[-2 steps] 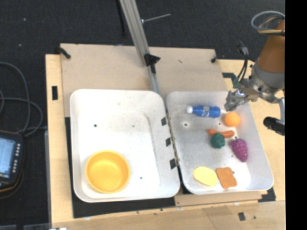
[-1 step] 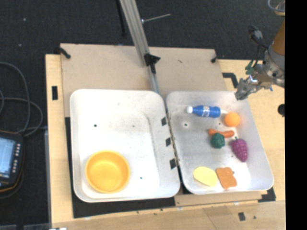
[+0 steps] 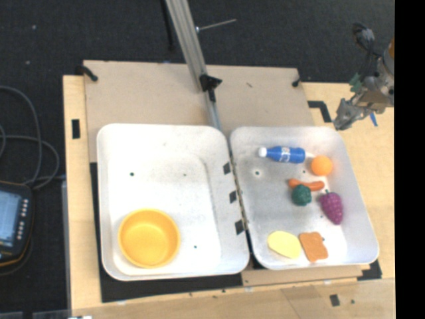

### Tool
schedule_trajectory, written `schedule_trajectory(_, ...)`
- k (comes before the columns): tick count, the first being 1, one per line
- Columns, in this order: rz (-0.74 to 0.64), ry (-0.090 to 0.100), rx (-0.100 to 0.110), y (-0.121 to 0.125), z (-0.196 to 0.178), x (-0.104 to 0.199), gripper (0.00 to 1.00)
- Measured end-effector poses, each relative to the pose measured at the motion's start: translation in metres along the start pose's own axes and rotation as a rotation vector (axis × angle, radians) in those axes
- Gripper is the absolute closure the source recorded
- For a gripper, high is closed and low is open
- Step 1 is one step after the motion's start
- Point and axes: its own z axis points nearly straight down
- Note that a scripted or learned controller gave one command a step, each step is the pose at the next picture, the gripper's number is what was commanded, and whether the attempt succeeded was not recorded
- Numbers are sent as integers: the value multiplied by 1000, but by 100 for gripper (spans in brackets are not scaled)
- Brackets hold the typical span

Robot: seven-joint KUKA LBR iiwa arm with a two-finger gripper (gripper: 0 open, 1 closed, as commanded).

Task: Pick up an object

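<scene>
The right bin (image 3: pixel 265 198) holds a blue-and-white bottle (image 3: pixel 285 154) lying on its side, an orange ball (image 3: pixel 321 165), a carrot with a green top (image 3: pixel 303 191), a purple bunch of grapes (image 3: pixel 332 207), a yellow lemon-shaped piece (image 3: pixel 284 244) and a brown toast slice (image 3: pixel 313 246). My gripper (image 3: pixel 346 117) hangs at the right edge, above the bench just beyond the right bin's far right corner, apart from every object. Nothing shows between its fingers.
The left bin (image 3: pixel 166 171) holds a yellow bowl (image 3: pixel 149 237) in its near left corner. A metal pole (image 3: pixel 189 38) rises behind the bins. A tablet-like device (image 3: pixel 12 221) and cables lie off the bench at the left.
</scene>
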Motion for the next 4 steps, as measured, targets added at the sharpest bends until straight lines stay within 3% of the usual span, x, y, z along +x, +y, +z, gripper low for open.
schedule_trajectory(4,-4,3,7,12,48,219,100)
